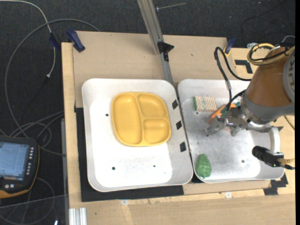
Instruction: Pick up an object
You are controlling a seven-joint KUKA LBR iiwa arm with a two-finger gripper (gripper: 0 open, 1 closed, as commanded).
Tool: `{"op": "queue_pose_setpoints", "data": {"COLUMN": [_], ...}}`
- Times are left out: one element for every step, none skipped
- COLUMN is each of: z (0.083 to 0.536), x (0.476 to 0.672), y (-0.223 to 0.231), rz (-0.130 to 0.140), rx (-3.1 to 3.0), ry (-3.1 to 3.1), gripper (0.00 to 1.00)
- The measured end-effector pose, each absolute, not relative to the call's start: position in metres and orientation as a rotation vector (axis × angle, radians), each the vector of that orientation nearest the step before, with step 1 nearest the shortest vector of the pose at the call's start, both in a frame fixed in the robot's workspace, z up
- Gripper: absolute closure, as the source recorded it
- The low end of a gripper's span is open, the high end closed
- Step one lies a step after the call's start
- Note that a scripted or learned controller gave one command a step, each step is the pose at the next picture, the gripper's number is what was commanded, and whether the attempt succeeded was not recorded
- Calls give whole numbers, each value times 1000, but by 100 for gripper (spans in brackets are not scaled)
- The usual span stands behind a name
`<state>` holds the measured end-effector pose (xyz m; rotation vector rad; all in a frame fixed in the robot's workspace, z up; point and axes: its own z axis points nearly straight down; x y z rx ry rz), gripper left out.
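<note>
In the right bin (243,168) a white block with a dotted pattern (205,103) lies near the far left corner. A green lumpy object (203,165) rests by the near left rim. A small orange piece (218,111) sits just beside the gripper's far side. My gripper (221,129) hangs over the middle of the right bin, below the grey wrist and orange band (267,86). Its two fingers (210,131) are spread apart, open, with nothing between them. The green object is well to the near left of it.
The left bin (93,139) holds a yellow divided plate (140,118). A metal pole (154,27) slants in from the top down to the gap between the bins. Black cables (225,71) loop over the far edge of the right bin.
</note>
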<state>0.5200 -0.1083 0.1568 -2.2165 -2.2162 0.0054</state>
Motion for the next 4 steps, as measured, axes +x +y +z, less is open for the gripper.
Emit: {"op": "queue_pose_setpoints", "data": {"z": [94, 109, 153, 214], "x": [519, 521, 519, 522], "y": [-112, -111, -115, -124], "rz": [6, -3, -4, -7], "rx": [-2216, -2220, -2224, -2225], "ry": [-2215, -2221, -2225, -2228], "gripper": [0, 100, 100, 100]}}
